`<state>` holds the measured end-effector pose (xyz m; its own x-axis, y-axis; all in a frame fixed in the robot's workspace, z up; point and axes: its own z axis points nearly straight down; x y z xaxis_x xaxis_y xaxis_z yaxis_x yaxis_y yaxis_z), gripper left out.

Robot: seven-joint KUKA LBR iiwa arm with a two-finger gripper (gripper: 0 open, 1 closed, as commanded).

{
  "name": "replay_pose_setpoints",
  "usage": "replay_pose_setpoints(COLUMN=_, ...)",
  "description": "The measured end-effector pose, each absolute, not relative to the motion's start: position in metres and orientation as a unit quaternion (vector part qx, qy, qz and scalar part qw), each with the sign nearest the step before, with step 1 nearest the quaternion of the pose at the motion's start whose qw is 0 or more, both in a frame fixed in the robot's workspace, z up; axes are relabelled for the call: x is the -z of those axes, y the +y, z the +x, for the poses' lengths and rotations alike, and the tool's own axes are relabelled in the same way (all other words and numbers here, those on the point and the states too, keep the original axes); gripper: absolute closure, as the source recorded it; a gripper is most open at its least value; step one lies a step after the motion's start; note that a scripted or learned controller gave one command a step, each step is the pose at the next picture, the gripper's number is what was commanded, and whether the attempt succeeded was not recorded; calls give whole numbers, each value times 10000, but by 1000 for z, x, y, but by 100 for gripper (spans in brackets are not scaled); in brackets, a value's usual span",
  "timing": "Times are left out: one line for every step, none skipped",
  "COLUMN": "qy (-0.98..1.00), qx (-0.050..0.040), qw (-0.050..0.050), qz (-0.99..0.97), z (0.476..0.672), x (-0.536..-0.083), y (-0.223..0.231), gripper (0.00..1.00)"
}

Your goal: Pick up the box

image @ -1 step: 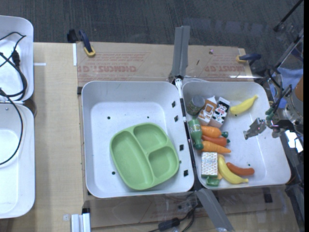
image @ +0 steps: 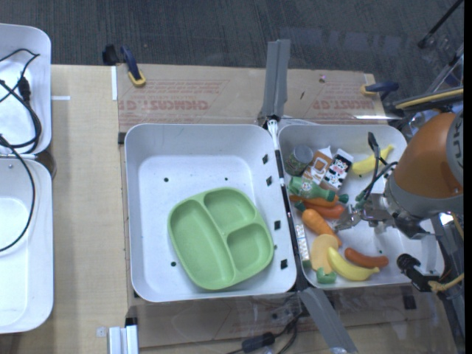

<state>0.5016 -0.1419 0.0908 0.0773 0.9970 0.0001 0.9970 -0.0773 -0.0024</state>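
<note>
A small orange-and-white box (image: 319, 167) lies tilted in the back left part of the right bin (image: 394, 282). A black-and-white carton (image: 338, 171) leans against its right side. My gripper (image: 358, 215) hangs low over the middle of the right bin, in front of both boxes and a short way to their right. It is just right of an orange carrot (image: 319, 222). Nothing shows in its grasp. The grey arm with its orange band (image: 435, 157) reaches in from the right.
The right bin also holds a yellow banana (image: 351, 266), a red sausage (image: 366, 257), a second banana (image: 366, 164) at the back, a grey can (image: 301, 155) and other toy food. A green divided plate (image: 221, 237) lies in the left bin (image: 147, 198).
</note>
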Motion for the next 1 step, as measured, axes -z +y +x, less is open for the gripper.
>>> replay_pose_setpoints(qy=-6079, qx=-10, qw=8, qz=-7940, z=514, x=-91, y=-100, gripper=0)
